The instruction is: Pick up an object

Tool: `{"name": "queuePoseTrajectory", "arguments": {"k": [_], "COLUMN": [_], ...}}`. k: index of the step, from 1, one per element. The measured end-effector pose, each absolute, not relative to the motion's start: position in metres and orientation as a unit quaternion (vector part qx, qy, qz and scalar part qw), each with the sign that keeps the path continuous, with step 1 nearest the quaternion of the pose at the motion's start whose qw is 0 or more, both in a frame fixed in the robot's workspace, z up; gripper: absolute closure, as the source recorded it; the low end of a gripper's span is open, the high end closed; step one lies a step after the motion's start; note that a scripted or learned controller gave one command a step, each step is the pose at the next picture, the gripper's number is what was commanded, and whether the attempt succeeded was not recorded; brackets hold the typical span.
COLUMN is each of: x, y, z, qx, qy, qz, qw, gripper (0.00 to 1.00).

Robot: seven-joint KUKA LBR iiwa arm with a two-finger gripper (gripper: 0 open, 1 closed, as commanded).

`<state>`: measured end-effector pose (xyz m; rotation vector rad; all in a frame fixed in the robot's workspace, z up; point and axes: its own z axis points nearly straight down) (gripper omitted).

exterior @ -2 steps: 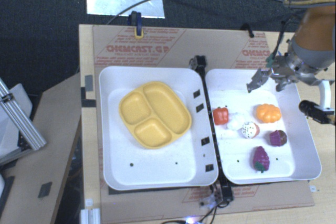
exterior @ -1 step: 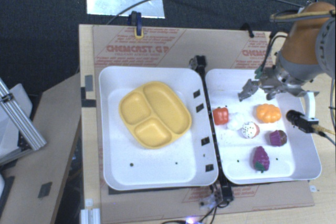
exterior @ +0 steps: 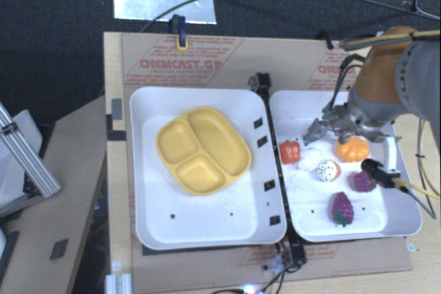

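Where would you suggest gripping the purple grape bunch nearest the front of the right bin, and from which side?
I would take the purple grape bunch across its narrow middle, coming straight down from above. It lies flat and elongated on the floor of the right bin, with bare white floor on both long sides, so the jaws should have room to straddle it there. Its green end looks less graspable.

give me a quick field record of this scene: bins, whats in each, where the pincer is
left bin: yellow divided plate
right bin: red pepper, white spotted ball, orange pumpkin, purple grapes, small purple piece
pincer: over the right bin's upper part, near the pepper and ball
pincer hold: nothing seen between its tips
arm: enters from the right
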<state>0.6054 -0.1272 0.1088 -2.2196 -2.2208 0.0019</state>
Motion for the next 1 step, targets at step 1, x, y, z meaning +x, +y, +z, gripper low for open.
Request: {"name": "queuePoseTrajectory", "arguments": {"k": [1], "x": [0.607], "y": [-0.1276], "z": [0.1227], "qx": [-0.707], "qy": [-0.707], "qz": [-0.0009], "qw": [-0.002], "gripper": [1.0]}}
